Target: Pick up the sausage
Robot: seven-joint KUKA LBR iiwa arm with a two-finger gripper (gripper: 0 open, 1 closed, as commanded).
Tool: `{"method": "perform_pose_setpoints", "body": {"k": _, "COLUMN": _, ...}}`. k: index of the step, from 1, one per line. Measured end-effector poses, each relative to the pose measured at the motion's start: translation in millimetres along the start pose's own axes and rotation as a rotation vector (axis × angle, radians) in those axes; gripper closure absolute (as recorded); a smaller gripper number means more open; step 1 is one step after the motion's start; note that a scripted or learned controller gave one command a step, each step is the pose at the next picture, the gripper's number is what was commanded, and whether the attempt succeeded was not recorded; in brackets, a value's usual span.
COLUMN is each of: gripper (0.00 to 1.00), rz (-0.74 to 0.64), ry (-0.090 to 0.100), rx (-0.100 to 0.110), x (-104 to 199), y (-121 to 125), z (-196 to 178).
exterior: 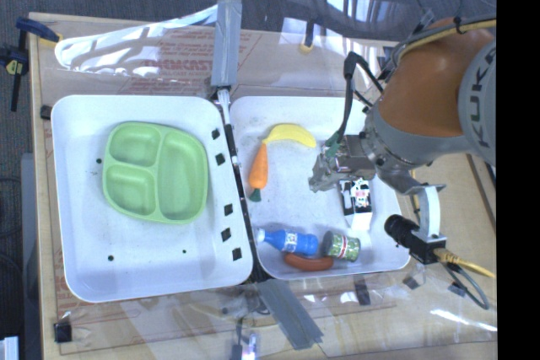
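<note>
The sausage (309,262) is a short red-brown link lying along the front wall of the right bin (287,110), just below a blue bottle (289,241) and a green can (342,246). My gripper (325,174) hangs over the middle of the right bin, well behind the sausage and apart from it. It sits to the right of the carrot (259,167) and below the banana (289,134). Nothing shows between its fingers.
A small black-and-white carton (359,200) lies right of the gripper. The left bin (72,206) holds a green divided plate (156,171). A row of black clips runs along the wall between the bins. The arm's bulk covers the right bin's far right side.
</note>
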State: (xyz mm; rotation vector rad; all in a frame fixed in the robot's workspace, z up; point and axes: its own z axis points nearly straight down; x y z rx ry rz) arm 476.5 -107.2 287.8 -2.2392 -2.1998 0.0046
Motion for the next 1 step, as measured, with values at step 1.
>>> {"method": "perform_pose_setpoints", "body": {"k": 1, "gripper": 1.0, "rz": -0.275, "ry": 0.0, "rx": -0.001, "x": 50.9, "y": -0.1, "z": 7.7}}
